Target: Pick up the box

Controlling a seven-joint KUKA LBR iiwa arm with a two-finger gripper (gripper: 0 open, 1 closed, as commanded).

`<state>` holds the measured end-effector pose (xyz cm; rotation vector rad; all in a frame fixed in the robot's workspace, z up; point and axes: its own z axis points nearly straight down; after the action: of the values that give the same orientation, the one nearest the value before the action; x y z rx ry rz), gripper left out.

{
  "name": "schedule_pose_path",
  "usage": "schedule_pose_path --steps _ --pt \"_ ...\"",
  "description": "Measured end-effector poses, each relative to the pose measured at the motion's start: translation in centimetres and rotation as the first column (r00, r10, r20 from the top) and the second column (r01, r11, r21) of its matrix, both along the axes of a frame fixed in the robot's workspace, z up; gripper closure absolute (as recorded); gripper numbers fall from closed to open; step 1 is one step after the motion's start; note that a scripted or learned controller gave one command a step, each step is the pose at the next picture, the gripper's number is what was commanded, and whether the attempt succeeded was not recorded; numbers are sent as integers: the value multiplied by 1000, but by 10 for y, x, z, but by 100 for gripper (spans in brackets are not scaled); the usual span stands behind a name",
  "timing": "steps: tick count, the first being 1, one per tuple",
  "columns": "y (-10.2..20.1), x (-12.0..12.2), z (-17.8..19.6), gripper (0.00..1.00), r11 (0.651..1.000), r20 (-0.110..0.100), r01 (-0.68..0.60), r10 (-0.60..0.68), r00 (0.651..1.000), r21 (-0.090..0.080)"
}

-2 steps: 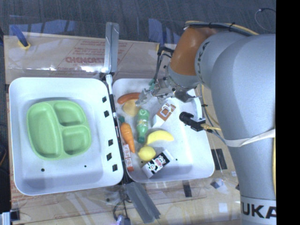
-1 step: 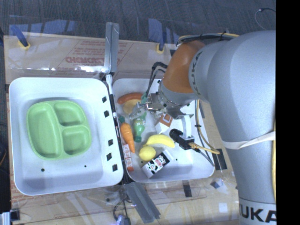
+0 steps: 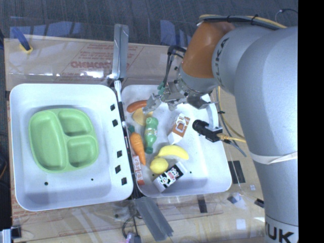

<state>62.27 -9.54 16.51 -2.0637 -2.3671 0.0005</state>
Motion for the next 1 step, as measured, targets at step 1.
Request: schedule_pose_path --steps 1 --pt "2 -20 -74 0 989 -1 -150 150 989 -1"
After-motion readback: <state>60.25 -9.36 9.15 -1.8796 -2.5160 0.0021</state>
